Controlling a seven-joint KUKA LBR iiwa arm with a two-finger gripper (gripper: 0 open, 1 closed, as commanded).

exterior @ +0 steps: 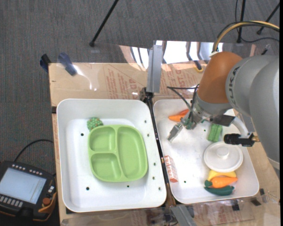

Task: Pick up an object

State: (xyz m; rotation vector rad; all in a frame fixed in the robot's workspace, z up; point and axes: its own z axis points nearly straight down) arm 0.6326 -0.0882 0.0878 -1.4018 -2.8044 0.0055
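My gripper [179,127] hangs low over the upper left part of the right bin [188,192], and it looks open with nothing between its fingers. An orange carrot-like piece [178,116] lies just behind it, close to the fingers. To its right a green block [214,133] lies partly under the wrist. A white round lid [223,157] sits at the bin's right. A yellow, an orange [221,180] and a dark green toy are bunched at the front right corner.
The left bin [73,173] holds a green divided plate [117,152] with a small green knobbly toy [95,123] at its back left corner. A printed packet [170,168] lies along the right bin's left wall. The grey arm covers the right bin's back right.
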